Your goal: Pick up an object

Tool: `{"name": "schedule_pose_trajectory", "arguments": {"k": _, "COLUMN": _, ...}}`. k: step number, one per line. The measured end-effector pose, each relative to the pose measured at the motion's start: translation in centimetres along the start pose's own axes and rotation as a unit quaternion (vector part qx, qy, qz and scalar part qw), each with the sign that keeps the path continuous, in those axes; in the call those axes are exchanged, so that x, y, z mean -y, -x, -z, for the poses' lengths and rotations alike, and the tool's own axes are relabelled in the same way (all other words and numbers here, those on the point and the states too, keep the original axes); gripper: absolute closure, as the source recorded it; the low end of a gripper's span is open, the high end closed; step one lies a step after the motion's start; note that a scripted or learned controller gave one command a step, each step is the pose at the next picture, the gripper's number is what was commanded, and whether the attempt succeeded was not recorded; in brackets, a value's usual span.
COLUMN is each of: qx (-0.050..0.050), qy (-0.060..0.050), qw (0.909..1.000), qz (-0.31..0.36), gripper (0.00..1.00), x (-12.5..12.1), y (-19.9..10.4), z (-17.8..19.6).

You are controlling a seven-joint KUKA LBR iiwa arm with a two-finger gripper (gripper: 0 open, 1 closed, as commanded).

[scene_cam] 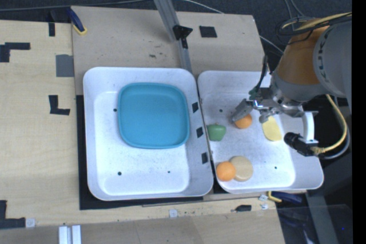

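Here, the gripper [252, 113] is hanging low over the right bin [226, 82], near its middle, and a small orange ball [243, 122] is sitting right at its fingertips. The left finger [239, 112] is slanting down to the ball's far-left side, and the right finger [266, 116] is standing off to the ball's right, apart from it. So the fingers are spread fairly wide, with the ball lying low between the tips; whether it is actually being gripped or just touched on one side, I cannot tell. The ball is looking round, so no long axis is showing.

Just right of the gripper, a pale yellow piece [272, 130] is lying with its long axis running near to far. A green piece [216, 132] is resting at the bin's left wall. Nearer, a second orange ball [226, 171] is touching a tan round piece [242, 168] on its right.

In the left bin [100, 180], a blue plate [153, 115] is lying flat. The arm [311, 63] is reaching in from the right.
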State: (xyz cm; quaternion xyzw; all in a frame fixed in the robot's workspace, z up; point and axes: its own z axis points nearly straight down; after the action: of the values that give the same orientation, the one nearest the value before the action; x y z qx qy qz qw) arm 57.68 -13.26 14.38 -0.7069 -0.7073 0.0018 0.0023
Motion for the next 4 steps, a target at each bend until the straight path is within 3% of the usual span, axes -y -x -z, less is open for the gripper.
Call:
{"name": "schedule_pose_trajectory", "arguments": {"k": 1, "qx": 0.0, "qy": 0.001, "qw": 1.0, "qz": 0.0, "gripper": 0.0, "x": 0.1, "y": -0.1, "z": -5.3}}
{"name": "schedule_pose_trajectory", "arguments": {"k": 2, "qx": 0.0, "qy": 0.002, "qw": 1.0, "qz": 0.0, "gripper": 1.0, "x": 0.0, "y": 0.0, "z": -4.1}}
{"name": "schedule_pose_trajectory", "arguments": {"k": 4, "qx": 0.001, "qy": 0.005, "qw": 1.0, "qz": 0.0, "gripper": 1.0, "x": 0.0, "y": 0.5, "z": 7.3}}
